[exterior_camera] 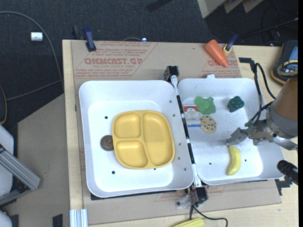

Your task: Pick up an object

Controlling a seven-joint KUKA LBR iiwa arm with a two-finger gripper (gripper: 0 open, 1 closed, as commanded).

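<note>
A: Where does the banana (233, 160) lie?

B: In the lower right part of the frame, on the floor of the right bin (246, 86), near that bin's lower edge. It lies almost upright in the picture, a little curved, yellow all over.

A: And the gripper (238, 137)?

B: Just above the banana's upper end, reaching in from the right edge of the frame. The grey arm (284, 112) fills the right side at mid-height. Nothing shows between the fingers — whether they are spread or pressed together I cannot tell, the parts are too small and dark to make out.

A: What else is in that bin?

B: A round cookie (208, 124) with dark specks, left of the gripper. Just beside it, along the bin's left wall, a small white carton (191, 116) with red and blue print. Above the cookie, a green leafy toy (205, 104); to its right, near the upper right corner, a dark green piece (235, 103).

A: And the left bin (94, 98)?

B: A yellow tray (142, 139) with three compartments sits in its middle, turned slightly. A brown round thing (107, 143) peeks from under the tray's left edge.

A: Outside the bins?

B: An orange carrot-shaped toy (217, 54) lies on the board (113, 60) above the right bin — well apart from everything else.
</note>
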